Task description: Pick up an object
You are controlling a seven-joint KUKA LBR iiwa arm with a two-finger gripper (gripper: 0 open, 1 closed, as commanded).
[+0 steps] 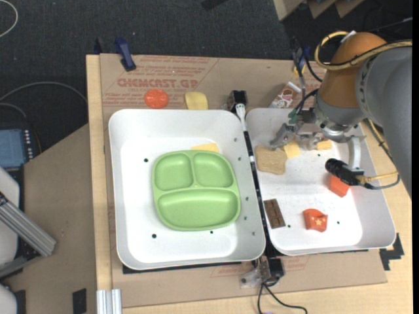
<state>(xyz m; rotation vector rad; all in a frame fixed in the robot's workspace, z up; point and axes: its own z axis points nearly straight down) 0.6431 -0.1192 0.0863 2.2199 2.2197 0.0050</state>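
The arm (366,77) is reaching in over the right bin (376,231), and the tool (298,131) is hanging low by that bin's far-left corner, just above a small yellow piece (291,150) and right beside a tan slab (271,160). Whether the tool is released or clenched, I cannot tell from here, and nothing is visibly caught in it. So it is looking like the approach-and-grasp step, with the pick not yet made. Other candidates are lying well apart in the same bin: an orange block (338,186), a red piece (315,220) near the front edge, a brown bar (273,213) by the left wall. The left bin (127,195) is carrying a green tray (195,190). The next move probably calls for settling squarely over one piece, closing, then lifting straight up.
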